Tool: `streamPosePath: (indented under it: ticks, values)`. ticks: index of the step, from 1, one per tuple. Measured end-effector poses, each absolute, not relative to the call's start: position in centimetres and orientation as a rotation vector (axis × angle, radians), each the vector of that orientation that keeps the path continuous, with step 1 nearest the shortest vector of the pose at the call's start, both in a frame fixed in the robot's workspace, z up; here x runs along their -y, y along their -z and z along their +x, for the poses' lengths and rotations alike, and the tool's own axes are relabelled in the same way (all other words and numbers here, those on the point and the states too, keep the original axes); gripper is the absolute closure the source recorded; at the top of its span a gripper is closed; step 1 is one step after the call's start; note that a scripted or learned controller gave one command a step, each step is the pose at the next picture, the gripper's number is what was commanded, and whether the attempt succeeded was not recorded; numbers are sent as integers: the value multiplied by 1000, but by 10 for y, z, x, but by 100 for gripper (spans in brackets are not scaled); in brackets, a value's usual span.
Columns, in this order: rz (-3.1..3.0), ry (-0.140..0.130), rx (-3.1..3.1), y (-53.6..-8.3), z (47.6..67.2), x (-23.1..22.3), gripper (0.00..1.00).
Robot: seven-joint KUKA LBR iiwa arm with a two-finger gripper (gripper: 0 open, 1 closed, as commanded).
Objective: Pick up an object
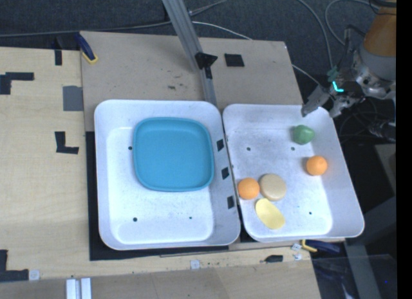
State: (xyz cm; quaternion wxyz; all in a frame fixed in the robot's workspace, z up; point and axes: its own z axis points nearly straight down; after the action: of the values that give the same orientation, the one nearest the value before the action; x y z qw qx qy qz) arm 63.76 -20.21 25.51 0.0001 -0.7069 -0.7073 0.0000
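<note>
I'm counting five pieces sitting in the right bin (335, 220): two orange balls (248, 188), one green ball (303, 134), one beige disc (273, 186), one yellow piece (270, 214). One blue plate (173, 154) is lying in the left bin (112, 220). The gripper (313, 106) is hovering at the right bin's far edge; I can't tell its state.

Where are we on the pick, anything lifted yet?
Nothing lifted yet. The hand sits at the right bin's upper right corner, just above the green object, with nothing seen between its fingers. All five items lie in that bin: the green one, two orange balls, a beige round piece and a yellow piece. Descent, grasp and lift remain.
</note>
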Motion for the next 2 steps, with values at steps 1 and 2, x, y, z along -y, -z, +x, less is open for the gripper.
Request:
streamPosePath:
  ticks: [1,2]
  values:
    - [-2221,0,2222,-255,638,202,0]
    - [-2218,-3,2220,-212,638,197,0]
